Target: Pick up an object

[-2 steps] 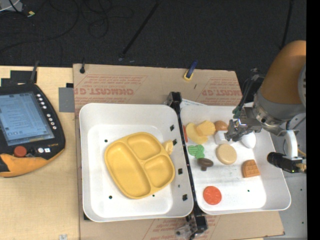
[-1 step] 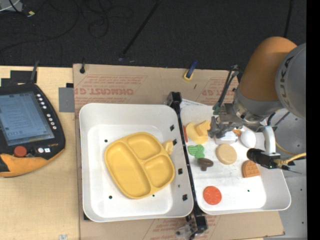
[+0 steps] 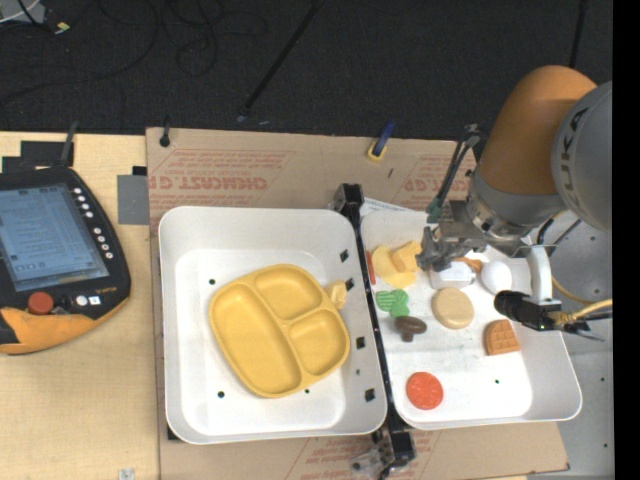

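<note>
The grey arm's gripper (image 3: 447, 256) hid small items at the right white bin's (image 3: 545, 393) twelve o'clock; its grip state was unreadable. One yellow divided plastic tray (image 3: 279, 328) filled the left white bin (image 3: 190, 258).

Right bin (image 3: 560, 393): near half open except red disc (image 3: 425, 390); far half crowded with small items under the arm (image 3: 545, 148). Yellow tray (image 3: 280, 328) occupies left bin (image 3: 190, 268) centre.

Even overhead light, soft shadows — white bins (image 3: 190, 268) bright, background dark, slightly grainy.
</note>
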Robot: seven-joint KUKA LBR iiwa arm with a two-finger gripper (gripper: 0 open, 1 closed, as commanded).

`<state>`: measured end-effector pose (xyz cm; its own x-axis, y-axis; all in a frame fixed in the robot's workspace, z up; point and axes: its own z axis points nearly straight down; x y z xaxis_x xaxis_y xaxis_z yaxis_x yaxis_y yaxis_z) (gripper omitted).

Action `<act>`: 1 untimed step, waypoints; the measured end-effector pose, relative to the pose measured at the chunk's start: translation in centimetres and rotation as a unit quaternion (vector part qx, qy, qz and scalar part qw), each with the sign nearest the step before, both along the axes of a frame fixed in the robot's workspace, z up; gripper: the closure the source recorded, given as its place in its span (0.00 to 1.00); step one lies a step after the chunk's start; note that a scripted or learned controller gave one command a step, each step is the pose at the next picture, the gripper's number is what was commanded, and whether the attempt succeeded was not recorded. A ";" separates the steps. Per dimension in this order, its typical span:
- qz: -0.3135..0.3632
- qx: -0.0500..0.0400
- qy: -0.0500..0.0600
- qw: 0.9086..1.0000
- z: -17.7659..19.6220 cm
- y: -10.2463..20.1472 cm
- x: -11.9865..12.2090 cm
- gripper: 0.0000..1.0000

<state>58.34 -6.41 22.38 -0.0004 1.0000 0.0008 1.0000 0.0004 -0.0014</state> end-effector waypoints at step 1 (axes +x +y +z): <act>-0.001 0.000 0.001 1.000 -0.7 -1.0 -0.3 1.00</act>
<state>58.05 -7.38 21.70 0.0015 1.0000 -0.0002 1.0000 -0.0015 -0.0034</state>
